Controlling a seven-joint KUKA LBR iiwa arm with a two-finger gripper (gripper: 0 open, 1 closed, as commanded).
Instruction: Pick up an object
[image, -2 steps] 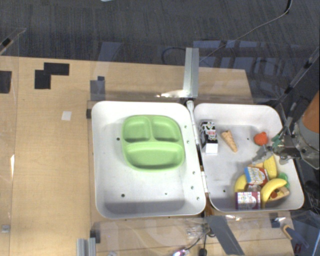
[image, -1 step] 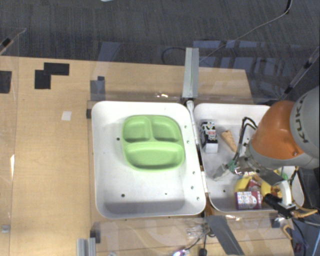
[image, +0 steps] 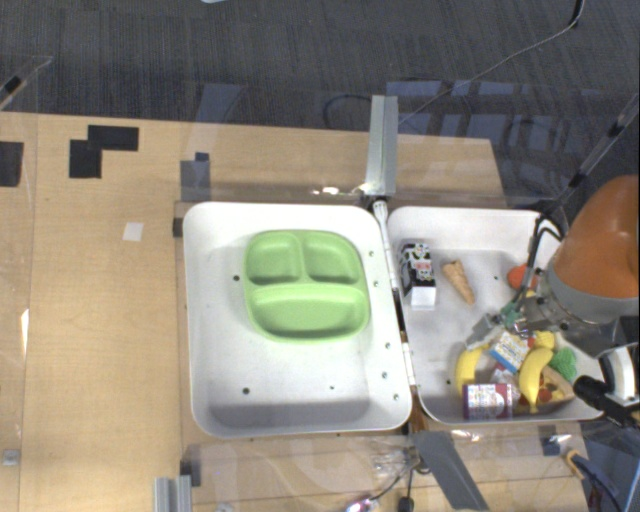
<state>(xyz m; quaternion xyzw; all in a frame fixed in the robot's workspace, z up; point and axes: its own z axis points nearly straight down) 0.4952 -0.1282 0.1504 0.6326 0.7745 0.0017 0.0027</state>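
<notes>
My gripper (image: 512, 320) hangs low over the right bin (image: 440, 325), just above a pile of small items at its near right. Under it lies a small white and blue packet (image: 508, 351), flanked by a yellow banana (image: 467, 366) on the left and a second banana (image: 535, 368) on the right. A maroon can (image: 489, 400) lies on its side at the bin's front. Apart from the pile, a black-and-white milk carton (image: 417, 273) and a tan cone (image: 459, 282) sit at the far left of this bin. Nothing visibly sits in the gripper.
The left bin (image: 215, 330) holds a green divided plate (image: 303, 283). A small red-orange item (image: 517, 275) lies near the arm's wrist and a green item (image: 566, 360) is at the pile's right. The arm's orange band (image: 605, 240) covers the right bin's far right side.
</notes>
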